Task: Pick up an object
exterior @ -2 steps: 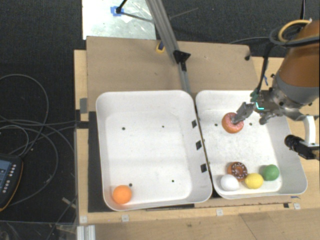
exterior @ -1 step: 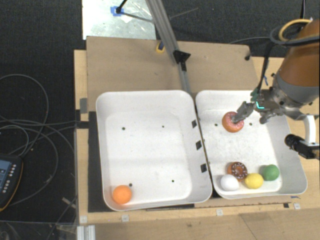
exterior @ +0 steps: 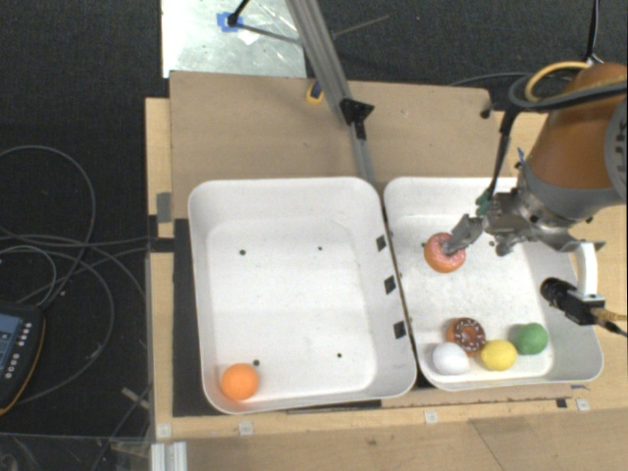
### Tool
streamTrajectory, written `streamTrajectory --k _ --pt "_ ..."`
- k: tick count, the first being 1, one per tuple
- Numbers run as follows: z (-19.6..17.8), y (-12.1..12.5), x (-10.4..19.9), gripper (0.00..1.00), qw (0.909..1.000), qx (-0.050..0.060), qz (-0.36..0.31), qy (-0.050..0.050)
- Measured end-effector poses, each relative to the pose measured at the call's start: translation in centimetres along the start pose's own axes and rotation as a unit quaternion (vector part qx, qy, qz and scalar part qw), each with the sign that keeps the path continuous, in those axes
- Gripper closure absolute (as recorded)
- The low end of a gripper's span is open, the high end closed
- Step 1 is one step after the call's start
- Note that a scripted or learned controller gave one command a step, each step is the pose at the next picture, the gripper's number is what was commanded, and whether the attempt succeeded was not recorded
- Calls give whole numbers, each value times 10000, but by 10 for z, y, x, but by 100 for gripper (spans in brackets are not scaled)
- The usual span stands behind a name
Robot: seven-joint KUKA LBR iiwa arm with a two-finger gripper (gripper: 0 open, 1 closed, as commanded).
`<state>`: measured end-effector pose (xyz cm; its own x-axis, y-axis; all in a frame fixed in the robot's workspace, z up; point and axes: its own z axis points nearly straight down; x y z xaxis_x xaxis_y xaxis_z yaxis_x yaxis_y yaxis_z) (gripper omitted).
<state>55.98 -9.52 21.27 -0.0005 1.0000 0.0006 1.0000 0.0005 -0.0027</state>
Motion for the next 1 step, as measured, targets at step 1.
streamTrajectory --k 1 --pt "49 9 -3 0 10000 3 0 -1"
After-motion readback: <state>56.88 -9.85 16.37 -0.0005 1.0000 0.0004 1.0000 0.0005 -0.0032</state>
